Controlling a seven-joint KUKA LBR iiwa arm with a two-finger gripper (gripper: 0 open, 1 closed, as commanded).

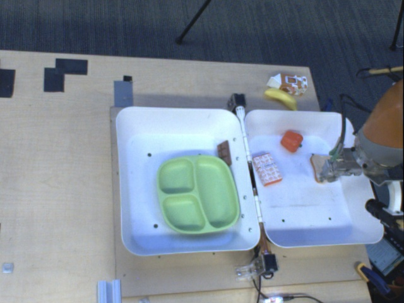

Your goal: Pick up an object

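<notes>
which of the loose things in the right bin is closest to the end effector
The brown object at the right bin's right side sits right by the end effector. The orange-red item and the pink patterned packet lie farther left.

I see my arm (385, 134) entering at the right edge of the frame, about mid-height, its orange band showing as a rounded bulk above the grey wrist. The wrist points leftward and down, ending in the gripper (326, 172), low at the middle right of the frame. I can't make out its tip clearly.
</notes>
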